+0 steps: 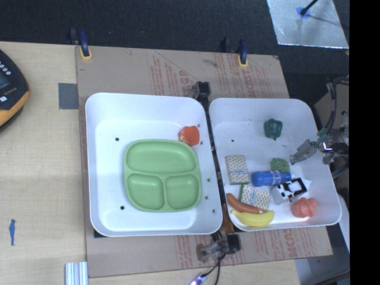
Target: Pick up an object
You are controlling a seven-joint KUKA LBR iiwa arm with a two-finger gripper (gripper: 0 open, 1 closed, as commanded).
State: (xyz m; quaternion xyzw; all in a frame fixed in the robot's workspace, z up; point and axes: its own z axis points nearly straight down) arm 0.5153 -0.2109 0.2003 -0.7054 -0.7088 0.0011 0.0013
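The right bin [237, 113] holds several small objects. A dark green pepper [273, 128] lies near its back. A green broccoli piece [279, 164], a blue bottle [270, 178] and a black-and-white cow toy [291, 189] sit in the middle. Along the front lie a red strawberry-like piece [304, 207], a sausage [242, 203] and a yellow banana [254, 218]. Two patterned squares [237, 168] [256, 196] lie flat. My gripper [301, 152] hangs at the bin's right rim, just right of the broccoli, with nothing seen in it.
The left bin [101, 159] holds a green divided plate [161, 174] and an orange-red round object [190, 135] by its back right corner. A yellow-and-black device [9, 94] lies at the bench's left edge. Blue clamps [85, 46] [242, 51] pin the cardboard base.
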